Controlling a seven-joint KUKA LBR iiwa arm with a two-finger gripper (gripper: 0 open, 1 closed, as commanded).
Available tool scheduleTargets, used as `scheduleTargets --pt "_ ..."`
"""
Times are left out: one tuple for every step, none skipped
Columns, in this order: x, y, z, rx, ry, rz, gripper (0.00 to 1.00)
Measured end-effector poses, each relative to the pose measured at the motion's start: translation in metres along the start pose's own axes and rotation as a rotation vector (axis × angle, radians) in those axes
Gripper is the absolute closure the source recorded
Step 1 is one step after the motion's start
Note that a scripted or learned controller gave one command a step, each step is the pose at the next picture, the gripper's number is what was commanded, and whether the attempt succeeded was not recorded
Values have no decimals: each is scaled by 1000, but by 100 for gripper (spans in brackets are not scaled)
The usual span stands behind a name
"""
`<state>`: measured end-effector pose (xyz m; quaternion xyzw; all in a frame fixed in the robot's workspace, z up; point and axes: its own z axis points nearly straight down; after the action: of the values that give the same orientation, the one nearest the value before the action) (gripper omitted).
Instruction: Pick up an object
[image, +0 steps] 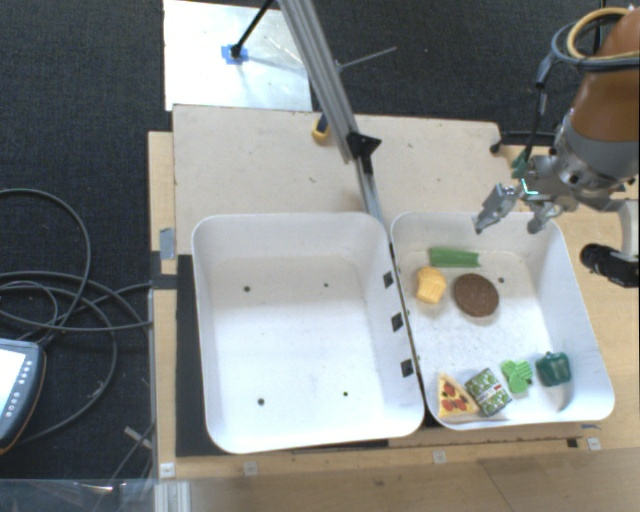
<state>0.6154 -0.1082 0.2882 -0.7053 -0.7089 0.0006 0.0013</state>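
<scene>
The arm (606, 90) enters from the upper right, its orange band just above a grey wrist (585, 170). The wrist tilts down and to the left. The gripper (514, 215) hangs at its lower end, its two fingers (492, 210) spread apart, one to the left and one to the right, with nothing between them. The fingertips point downward.
</scene>
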Motion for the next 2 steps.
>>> scheduleTargets --pt "0 1 -2 -4 -1 0 0" --pt "6 -7 55 2 0 3 0"
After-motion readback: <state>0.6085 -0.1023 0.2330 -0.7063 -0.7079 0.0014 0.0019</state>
